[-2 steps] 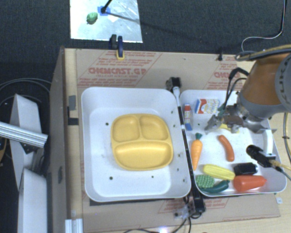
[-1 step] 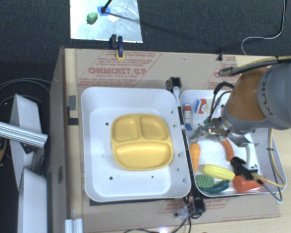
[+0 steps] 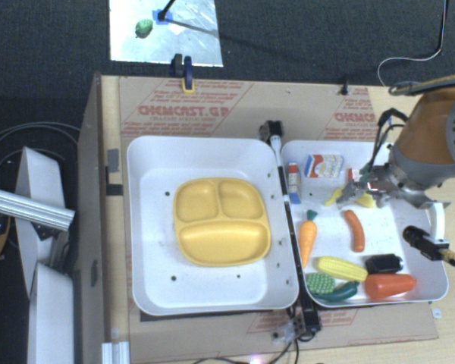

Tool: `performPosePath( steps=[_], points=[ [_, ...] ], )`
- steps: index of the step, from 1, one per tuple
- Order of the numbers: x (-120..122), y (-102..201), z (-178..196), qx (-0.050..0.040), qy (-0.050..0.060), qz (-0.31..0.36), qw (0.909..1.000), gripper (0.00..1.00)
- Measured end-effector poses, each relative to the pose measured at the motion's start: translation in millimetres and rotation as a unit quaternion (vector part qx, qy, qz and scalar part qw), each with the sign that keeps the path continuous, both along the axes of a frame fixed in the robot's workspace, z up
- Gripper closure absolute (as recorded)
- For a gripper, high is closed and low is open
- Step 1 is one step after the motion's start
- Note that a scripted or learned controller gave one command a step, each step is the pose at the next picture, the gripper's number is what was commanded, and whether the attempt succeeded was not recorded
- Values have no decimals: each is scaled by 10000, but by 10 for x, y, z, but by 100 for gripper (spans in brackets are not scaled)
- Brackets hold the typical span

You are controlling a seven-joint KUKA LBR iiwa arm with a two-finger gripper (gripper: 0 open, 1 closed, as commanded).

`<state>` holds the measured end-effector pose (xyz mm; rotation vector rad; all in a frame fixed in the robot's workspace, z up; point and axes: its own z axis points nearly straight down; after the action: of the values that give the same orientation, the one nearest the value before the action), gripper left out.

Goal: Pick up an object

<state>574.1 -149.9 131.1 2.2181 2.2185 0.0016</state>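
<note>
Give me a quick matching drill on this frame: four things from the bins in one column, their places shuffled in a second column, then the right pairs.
Things:
1. yellow divided plate
2. carrot
3. corn cob
4. small carton

Places:
A. right bin, far end
B. left bin, middle
C. right bin, near end
D. right bin, beside the divider wall

Pairs: 1-B, 2-D, 3-C, 4-A

Glossy white plastic on both shallow bins [image 3: 148,203], smooth all over. The yellow three-compartment plastic tray [image 3: 220,222] has a soft satin sheen. Toy orange plastic carrot [image 3: 308,240] looks smooth and matt. Brown printed cardboard sheet [image 3: 212,105] underneath is dull and papery; dark carpet floor [image 3: 45,44], rough.
</note>
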Motion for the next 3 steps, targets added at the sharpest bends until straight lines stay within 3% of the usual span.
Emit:
performPosePath(
  steps=[1,2,3],
  points=[
    [-262,-62,-362,12,19,1,10000,0],
    [-685,-8,-469,12,16,1,10000,0],
    [-513,190,-468,12,12,17,10000,0]
  ],
)
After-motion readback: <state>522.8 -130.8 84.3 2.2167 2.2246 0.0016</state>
